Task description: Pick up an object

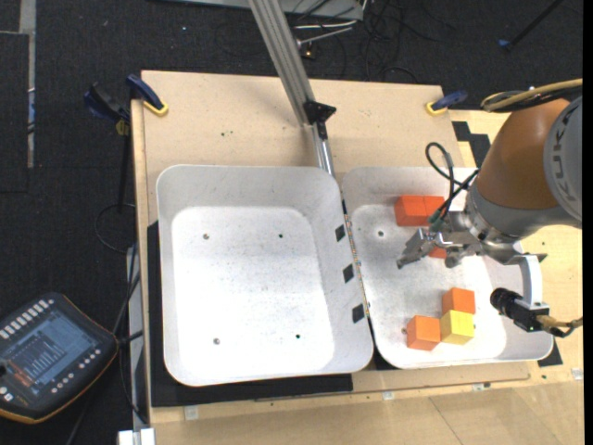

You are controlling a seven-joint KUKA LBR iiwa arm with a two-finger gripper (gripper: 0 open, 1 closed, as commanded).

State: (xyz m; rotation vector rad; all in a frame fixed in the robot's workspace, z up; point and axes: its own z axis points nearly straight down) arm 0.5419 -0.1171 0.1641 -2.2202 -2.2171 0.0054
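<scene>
The right bin (389, 355) holds several blocks. An orange block (418, 209) lies near its far side. Close to its near edge an orange cube (459, 299), a yellow cube (458, 326) and another orange cube (422, 333) sit bunched together. My gripper (414, 251) hangs low over the middle of this bin, just in front of the far orange block and behind the cluster. A sliver of orange shows right beside the gripper; I cannot tell whether that is a held object or part of the far block.
The left bin (176, 193) stands beside the right one, their rims meeting at the centre. A slanted metal pole (283, 49) reaches over the bench's far edge. A cable and a black fitting (517, 309) hang off the arm above the right bin's near right corner.
</scene>
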